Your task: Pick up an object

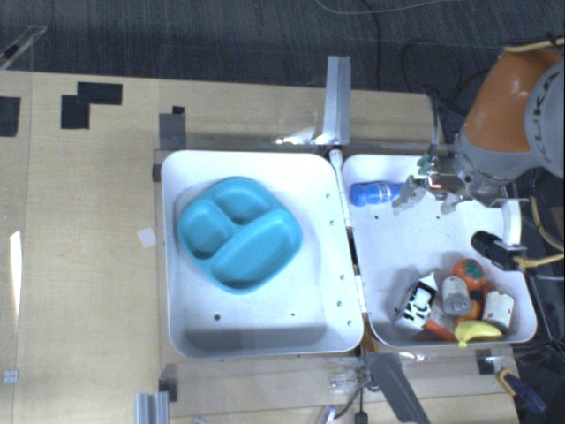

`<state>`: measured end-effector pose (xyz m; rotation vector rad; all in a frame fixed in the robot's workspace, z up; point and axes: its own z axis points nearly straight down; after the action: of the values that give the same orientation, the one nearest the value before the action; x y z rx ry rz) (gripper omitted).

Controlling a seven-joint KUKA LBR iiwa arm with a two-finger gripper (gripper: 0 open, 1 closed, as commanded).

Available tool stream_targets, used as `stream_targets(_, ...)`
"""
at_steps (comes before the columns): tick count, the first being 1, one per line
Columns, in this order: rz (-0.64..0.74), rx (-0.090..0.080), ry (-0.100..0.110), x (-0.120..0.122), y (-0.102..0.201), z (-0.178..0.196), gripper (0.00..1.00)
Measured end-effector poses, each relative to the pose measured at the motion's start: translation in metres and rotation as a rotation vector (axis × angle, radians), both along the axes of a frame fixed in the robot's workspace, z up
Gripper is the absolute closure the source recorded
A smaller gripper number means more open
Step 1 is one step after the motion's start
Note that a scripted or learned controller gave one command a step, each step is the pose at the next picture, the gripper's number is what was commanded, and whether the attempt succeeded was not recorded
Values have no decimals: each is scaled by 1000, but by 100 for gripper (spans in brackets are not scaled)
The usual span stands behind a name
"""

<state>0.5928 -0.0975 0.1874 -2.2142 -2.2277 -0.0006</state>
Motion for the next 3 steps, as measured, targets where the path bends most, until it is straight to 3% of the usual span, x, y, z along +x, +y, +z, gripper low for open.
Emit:
stream_targets(1, -103, -1, 6, 56, -6, -97, 0)
stream_targets(2, -314, 5, 29, 56, -2, -101, 0)
stream_targets(3, -308, 4, 17, 59, 0, -89, 100)
